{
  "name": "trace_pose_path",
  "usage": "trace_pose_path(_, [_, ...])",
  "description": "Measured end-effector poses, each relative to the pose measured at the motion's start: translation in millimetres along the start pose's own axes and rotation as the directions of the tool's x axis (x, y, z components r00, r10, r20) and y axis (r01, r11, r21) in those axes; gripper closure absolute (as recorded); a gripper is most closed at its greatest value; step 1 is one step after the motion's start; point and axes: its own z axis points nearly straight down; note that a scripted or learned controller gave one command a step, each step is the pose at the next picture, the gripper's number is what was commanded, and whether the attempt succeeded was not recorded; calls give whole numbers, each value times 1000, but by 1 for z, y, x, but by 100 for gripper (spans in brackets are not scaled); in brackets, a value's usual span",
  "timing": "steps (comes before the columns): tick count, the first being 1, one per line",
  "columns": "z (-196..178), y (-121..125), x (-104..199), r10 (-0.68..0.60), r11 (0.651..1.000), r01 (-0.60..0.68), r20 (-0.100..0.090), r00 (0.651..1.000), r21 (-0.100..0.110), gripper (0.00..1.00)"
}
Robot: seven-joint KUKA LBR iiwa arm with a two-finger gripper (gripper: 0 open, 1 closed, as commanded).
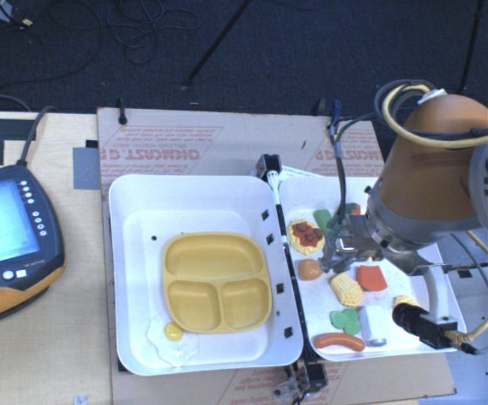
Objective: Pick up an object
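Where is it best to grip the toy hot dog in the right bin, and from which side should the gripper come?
Probably across the middle of the hot dog, coming straight down from above. It lies flat and long, roughly along the front wall of the right bin, so the fingers should close across its narrow width. The green piece lies close behind it, leaving little room.

Yellow divided tray [217, 281] in left bin [134, 226], hand [338, 256] over toy food
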Motion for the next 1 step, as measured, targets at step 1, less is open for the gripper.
trace_pose_path(1, [18, -2, -48, 10, 1000, -10, 2, 1000, 10, 100])
